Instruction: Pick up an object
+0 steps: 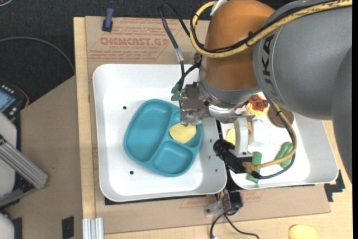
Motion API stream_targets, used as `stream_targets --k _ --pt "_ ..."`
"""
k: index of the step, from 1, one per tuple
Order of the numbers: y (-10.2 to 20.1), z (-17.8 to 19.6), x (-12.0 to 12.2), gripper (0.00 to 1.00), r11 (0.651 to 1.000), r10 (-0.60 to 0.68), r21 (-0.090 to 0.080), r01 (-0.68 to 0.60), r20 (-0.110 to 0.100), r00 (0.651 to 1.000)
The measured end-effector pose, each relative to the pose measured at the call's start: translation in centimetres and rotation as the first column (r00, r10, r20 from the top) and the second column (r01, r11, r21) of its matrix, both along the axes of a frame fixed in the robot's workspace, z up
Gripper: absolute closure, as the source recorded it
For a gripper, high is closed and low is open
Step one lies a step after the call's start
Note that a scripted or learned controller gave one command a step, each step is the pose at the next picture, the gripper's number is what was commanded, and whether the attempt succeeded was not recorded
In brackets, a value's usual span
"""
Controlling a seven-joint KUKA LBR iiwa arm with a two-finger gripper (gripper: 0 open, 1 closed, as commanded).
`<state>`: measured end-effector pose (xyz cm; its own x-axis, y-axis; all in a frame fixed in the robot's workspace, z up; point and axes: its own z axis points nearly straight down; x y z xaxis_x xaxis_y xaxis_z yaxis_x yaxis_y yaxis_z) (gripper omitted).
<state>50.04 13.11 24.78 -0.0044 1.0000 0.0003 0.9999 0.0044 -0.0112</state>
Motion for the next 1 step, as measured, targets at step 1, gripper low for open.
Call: stream_targets --k 1 --pt "-0.1 17.01 -2.01 1.0 1.0 -0.001 0.007 0.001 0.031 1.0"
